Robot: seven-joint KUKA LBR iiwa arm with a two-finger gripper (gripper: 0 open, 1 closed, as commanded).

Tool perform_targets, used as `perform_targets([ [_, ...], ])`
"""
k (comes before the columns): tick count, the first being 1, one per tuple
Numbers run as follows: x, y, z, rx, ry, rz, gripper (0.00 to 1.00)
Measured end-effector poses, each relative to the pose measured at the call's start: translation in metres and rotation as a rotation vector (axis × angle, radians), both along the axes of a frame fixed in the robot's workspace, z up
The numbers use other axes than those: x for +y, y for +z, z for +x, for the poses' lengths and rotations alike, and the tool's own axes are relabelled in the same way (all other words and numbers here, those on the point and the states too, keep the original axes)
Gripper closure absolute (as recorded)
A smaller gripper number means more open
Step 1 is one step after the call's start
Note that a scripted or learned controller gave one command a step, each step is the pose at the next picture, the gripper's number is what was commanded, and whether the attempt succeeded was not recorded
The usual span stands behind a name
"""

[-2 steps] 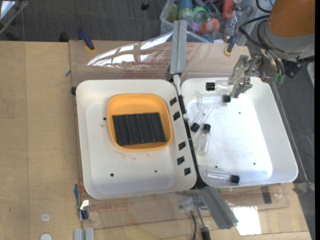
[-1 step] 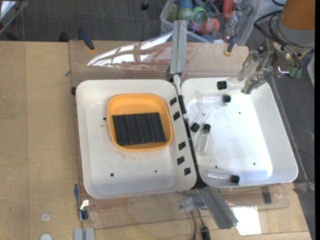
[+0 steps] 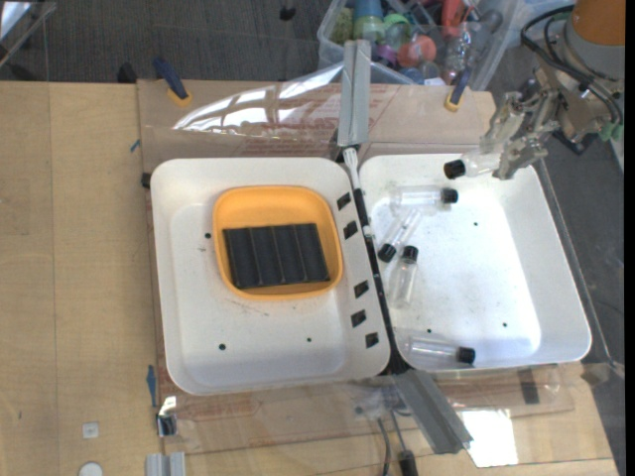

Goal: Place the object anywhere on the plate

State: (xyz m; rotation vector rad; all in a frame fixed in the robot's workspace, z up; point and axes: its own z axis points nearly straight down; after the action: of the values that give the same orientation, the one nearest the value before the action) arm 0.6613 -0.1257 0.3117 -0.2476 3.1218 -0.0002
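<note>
Apparently hovering pincer at right bin's far corner, perhaps pinching a clear vial; impossible telling for sure. Lying well away, beyond the divider: orange plate. Risking slippery vial sliding loose, dropping short during the carry.

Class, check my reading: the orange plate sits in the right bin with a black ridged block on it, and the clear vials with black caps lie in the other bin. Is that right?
Not quite. The camera view shows the orange plate in the left bin, not the right. The rest stands: a black ridged block lies on it, and the clear vials lie in the other bin.
</note>
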Motion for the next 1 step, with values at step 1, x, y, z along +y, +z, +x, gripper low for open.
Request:
perform_targets([
  [1, -0.0256, -0.1168, -0.0038, 0.006, 0.298, 0.0, 1.0],
])
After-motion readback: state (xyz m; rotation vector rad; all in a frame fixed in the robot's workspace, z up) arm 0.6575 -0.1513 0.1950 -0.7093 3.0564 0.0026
